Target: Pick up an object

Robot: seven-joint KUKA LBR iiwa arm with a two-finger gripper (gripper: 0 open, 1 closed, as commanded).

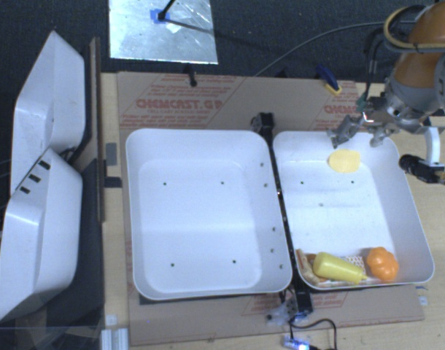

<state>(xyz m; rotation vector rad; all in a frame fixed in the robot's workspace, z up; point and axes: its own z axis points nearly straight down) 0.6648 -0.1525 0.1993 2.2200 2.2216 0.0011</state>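
My gripper [361,134] hovers over the far edge of the right bin [411,217], fingers spread apart with nothing between them. Just below it, on the bin floor, lies a pale yellow round disc [344,161], apart from the fingertips. At the bin's near edge rest a yellow elongated object [339,267] and an orange ball-like fruit [383,263], both on a flat tan patterned piece [308,265].
The left bin [135,195] sits beside the right one, with a black divider [281,203] between them. Spare white bins [44,173] lean at the far left. A shiny metal sheet [163,19] lies behind the bench. A blue-yellow clip [328,80] sits near the back.
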